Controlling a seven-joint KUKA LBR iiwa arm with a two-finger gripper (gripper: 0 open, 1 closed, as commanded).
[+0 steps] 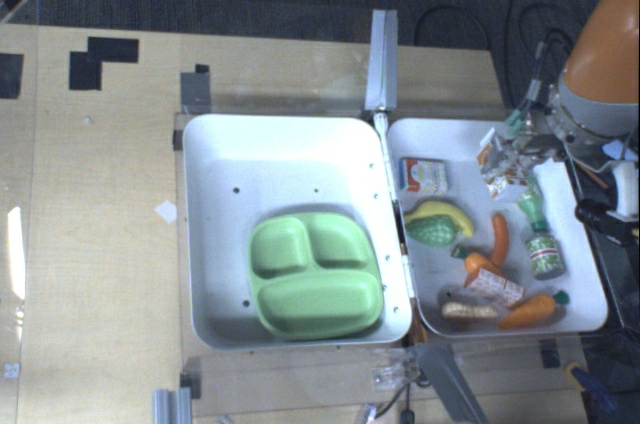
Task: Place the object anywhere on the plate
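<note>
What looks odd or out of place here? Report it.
Little stands out. The green plate lies flat in the left bin, slightly askew to its walls. The food toys are jumbled in the right bin, a crumpled wrapper near the tool. Nothing spilled.

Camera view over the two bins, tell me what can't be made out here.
- Gripper: in the camera view its metal parts blur together over the right bin, so open or shut is unclear.
- Arm: cut off by the right edge.
- Small box and green can: labels too small to read.
- Food near the right bin's front wall: overlapping pieces, outlines hard to separate.
- Green plate: plainly visible.
</note>
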